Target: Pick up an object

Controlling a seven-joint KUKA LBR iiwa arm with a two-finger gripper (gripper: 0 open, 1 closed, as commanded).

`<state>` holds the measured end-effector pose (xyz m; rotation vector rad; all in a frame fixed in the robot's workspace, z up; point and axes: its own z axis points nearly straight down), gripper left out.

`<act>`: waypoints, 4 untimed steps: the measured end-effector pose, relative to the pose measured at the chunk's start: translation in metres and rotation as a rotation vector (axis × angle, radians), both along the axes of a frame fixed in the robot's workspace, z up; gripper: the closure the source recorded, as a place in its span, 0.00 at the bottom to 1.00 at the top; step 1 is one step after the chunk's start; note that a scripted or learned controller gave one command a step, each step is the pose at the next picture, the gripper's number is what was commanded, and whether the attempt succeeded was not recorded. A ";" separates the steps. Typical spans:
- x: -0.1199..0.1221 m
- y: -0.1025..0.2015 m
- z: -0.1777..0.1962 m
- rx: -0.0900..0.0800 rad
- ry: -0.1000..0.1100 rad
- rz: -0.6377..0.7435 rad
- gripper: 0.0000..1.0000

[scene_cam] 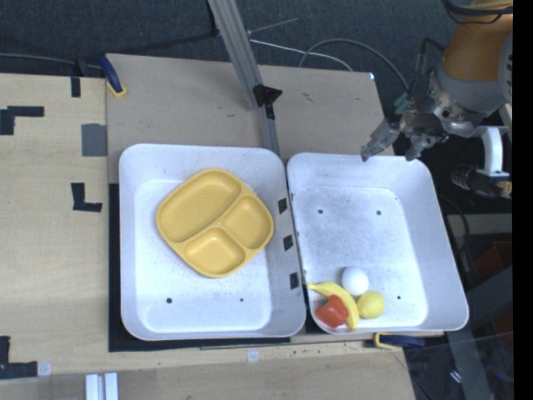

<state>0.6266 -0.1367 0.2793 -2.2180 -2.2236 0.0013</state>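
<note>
1. Two white bins were seen side by side on the bench (183,98), the left bin (137,223) and the right bin (416,223) touching along their inner rims.
2. A yellow tray (215,222) with three compartments was seen lying flat in the left bin, nearer its far edge than its near edge, turned at a slant to the bin's sides.
3. Four small things were gathered at the near left corner of the right bin.
4. A white ball (355,280) was placed farthest from the near edge of the four.
5. A yellow ball (371,304) was seen just beside the white ball, toward the near edge.
6. A banana (337,293) was laid curved, left of both balls, and a red thing (332,311) was tucked against it at the very corner; its kind could not be told.
7. The gripper (388,145) was held at the far right corner of the right bin, over its far rim, well apart from the four things.
8. The two fingers were seen spread apart, pointing down toward the rim, with nothing between them.
9. The arm (475,40) was seen reaching in at the right, its orange band above the wrist.
10. A grey metal bar (237,40) was seen running from the far edge of the bench down to the gap between the bins.
11. Black tape marks (83,197) were seen on the bench left of the left bin.
</note>
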 end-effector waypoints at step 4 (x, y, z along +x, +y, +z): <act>-0.004 0.007 -0.162 0.000 0.005 -0.001 0.00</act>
